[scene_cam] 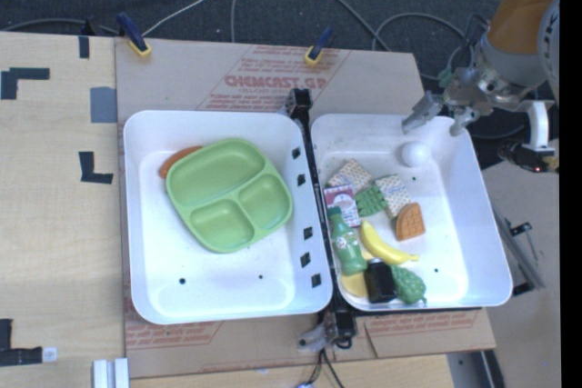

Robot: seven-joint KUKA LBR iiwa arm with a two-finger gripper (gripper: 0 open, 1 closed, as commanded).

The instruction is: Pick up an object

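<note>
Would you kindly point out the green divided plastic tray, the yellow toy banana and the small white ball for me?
green divided plastic tray (229,193), camera view, centre divider.
yellow toy banana (382,246), camera view, middle of its curve.
small white ball (416,154), camera view, its top.

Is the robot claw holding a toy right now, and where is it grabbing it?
Nothing is held. The claw hangs open over the far edge of the right bin, with nothing between its fingers. The white ball sits just below it, untouched.
</note>
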